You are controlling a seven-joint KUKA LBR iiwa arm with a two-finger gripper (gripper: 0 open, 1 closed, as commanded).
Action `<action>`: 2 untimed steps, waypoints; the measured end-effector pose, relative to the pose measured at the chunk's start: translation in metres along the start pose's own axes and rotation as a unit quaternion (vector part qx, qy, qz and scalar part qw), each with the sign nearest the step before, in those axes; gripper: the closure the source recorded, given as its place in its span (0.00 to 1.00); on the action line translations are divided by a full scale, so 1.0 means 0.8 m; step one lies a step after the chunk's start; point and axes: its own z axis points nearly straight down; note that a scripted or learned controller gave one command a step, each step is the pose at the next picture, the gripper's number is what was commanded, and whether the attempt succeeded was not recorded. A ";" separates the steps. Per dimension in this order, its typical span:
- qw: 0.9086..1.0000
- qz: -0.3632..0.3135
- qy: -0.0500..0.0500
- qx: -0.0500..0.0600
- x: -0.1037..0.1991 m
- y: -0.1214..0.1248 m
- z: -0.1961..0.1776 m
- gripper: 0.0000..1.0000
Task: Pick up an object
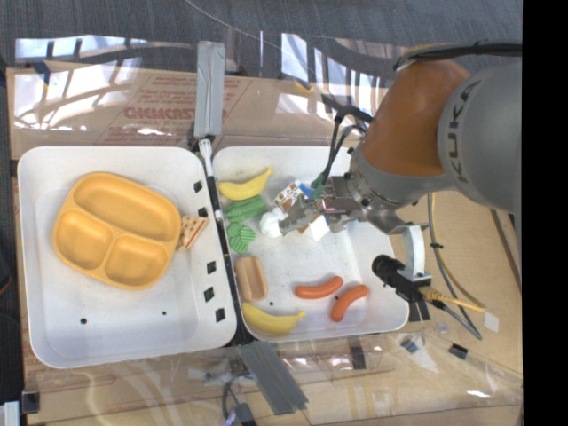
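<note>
Two white bins sit on a cardboard-lined counter [160, 105] above grey carpet; the jaws [300, 218], state unclear, hover over toy food [266, 278] in the right bin [373, 322]; a yellow tray [115, 229] fills the left.

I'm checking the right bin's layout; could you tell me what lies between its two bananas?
In the camera view, green toy pieces and a hot dog lie between the upper banana and lower banana.
</note>
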 end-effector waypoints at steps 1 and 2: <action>0.997 0.077 0.000 -0.002 -0.070 0.055 0.189 0.00; 0.997 -0.074 -0.001 -0.003 -0.066 0.071 0.191 0.00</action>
